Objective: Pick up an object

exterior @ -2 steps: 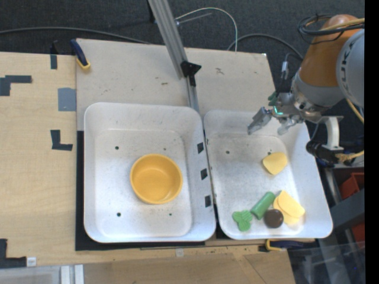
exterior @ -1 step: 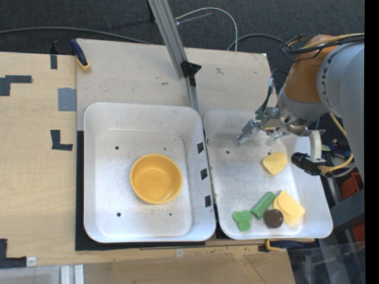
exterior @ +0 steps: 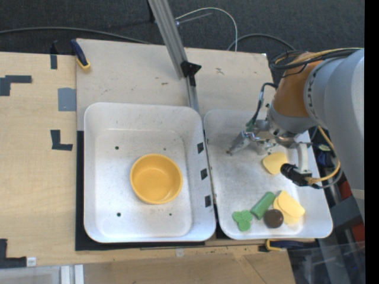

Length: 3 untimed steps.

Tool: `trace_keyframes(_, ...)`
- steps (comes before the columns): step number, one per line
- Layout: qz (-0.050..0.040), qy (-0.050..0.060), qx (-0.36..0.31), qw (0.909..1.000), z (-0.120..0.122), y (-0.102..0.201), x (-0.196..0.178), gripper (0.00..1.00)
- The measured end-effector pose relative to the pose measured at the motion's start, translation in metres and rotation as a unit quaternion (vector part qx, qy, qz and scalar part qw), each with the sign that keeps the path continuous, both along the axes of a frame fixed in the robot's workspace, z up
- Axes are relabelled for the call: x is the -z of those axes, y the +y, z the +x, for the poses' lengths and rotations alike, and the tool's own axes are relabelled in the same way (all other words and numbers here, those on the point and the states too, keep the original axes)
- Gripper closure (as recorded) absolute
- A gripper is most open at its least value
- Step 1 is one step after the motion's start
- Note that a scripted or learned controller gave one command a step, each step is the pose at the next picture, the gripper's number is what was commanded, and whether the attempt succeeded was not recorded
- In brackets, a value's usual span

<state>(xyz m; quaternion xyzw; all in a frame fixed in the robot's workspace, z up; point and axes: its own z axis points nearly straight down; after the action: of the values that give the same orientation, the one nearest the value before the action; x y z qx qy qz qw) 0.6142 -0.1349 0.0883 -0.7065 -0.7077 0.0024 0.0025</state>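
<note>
The right bin (exterior: 237, 176) holds several small objects. A pale yellow piece (exterior: 274, 163) lies just below the wrist. Toward the front lie a green cylinder (exterior: 262, 205), a small green lumpy piece (exterior: 241, 219), a brown ball (exterior: 273, 218) and a yellow block (exterior: 289, 207). My gripper (exterior: 246, 141) hangs low over the bin's upper middle, up and to the left of the pale yellow piece, with bare bin floor under it. Nothing shows in its grasp. A yellow bowl (exterior: 156, 178) sits upright in the middle of the left bin (exterior: 106, 129).
A slanted metal pole (exterior: 172, 28) crosses the back of the bench and ends near the ridge between the bins. Cables loop behind the right bin (exterior: 237, 40). The arm's grey body (exterior: 337, 93) covers the right bin's far right side.
</note>
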Motion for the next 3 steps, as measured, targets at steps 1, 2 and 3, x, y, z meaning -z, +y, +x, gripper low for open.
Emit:
trace_keyframes(1,0.0000,-0.002,-0.001,1.0000,0.001,0.001,-0.013,1.00)
trace_keyframes(2,-0.0002,-0.005,0.000,1.0000,0.007,0.006,-0.058,1.00)
trace_keyframes(3,-0.0007,-0.006,0.000,1.0000,0.016,0.002,-0.118,1.00)
